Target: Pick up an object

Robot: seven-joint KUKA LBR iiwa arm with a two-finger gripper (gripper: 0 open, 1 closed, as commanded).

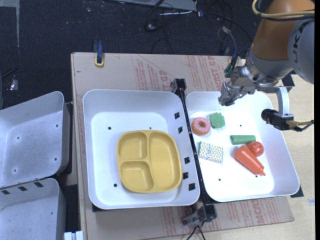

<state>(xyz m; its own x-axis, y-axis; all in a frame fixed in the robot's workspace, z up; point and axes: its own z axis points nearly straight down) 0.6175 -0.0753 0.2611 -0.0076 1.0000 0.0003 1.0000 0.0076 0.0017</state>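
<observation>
Camera view takes in both white bins from above, and from where I stand the gripper [227, 100] hangs over the far part of the right bin [285, 149], near its twelve o'clock wall. Its tips are dark and bunched against the white floor; I cannot tell how far apart they stand, and nothing shows between them.

Nearest to it lie a pink doughnut [201, 126] and a green knobbly block [217, 120], just beside each other, toward seven o'clock from the gripper. Further on at six o'clock sits a patterned sachet [210, 152], and toward four o'clock a green bar [242, 139], a red tomato [256, 147] and an orange carrot [248, 160] cluster close, tomato and carrot touching.

All look like light toy foods. I judge the doughnut stiff and smooth, best pinched across its ring from outer edge to outer edge. The carrot tapers, so a hold at the thick end would slip less. The sachet lies flat and would be awkward to get under.

Left of the divider, the yellow compartment plate [149, 161] rests in the middle of the left bin [95, 134].
</observation>
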